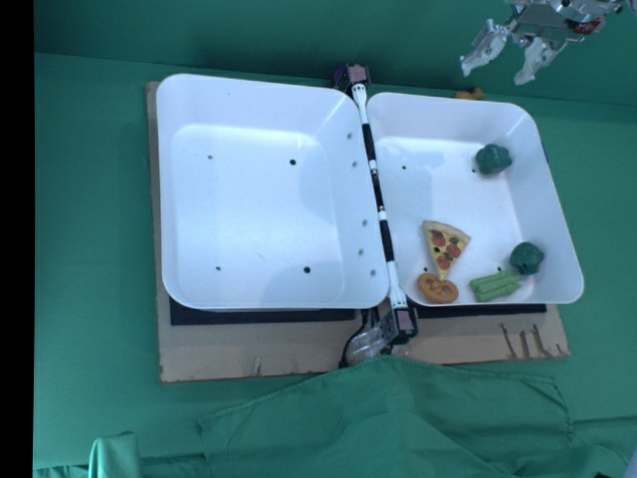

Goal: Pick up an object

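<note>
Above the right bin [557, 217], the fingers [485, 48] hang apart and empty, poised to descend toward the pizza slice [445, 247].

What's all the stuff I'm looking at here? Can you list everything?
bins: 2, white, side by side on the bench
pizza slice: 1, yellow with red spots, right bin, near the front
pretzel: 1, orange, right bin, just in front of the pizza slice
green sticks: 1 bundle, light green, right bin, front edge
dark lumps: 2, dark green, right bin, one at the back, one at the front right
cardboard: 1 sheet, brown, under the bins
cloth: green, front of the bench
pincer: 1, grey, fingers apart, above the right bin's back corner
</note>
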You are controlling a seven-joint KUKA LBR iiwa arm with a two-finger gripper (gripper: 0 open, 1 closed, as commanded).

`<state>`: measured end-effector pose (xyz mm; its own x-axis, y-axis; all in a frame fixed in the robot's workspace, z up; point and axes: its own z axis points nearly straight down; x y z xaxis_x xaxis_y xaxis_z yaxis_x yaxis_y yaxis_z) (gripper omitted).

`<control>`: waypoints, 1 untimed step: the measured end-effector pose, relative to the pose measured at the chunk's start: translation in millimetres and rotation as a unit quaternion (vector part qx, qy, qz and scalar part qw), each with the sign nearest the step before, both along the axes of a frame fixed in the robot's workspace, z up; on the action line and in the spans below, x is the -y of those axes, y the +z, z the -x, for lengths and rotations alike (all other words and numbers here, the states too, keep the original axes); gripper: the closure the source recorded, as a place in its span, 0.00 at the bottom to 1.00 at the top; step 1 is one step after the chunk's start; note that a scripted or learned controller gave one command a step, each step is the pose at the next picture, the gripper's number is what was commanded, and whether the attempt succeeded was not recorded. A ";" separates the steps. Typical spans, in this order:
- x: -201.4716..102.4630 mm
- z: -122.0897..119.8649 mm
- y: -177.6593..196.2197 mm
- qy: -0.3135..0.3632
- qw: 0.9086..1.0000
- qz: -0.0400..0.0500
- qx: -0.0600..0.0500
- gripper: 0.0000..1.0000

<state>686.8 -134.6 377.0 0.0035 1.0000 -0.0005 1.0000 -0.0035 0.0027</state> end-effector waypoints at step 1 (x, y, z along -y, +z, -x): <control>34.3 14.2 70.1 -0.001 1.000 0.003 0.005 0.00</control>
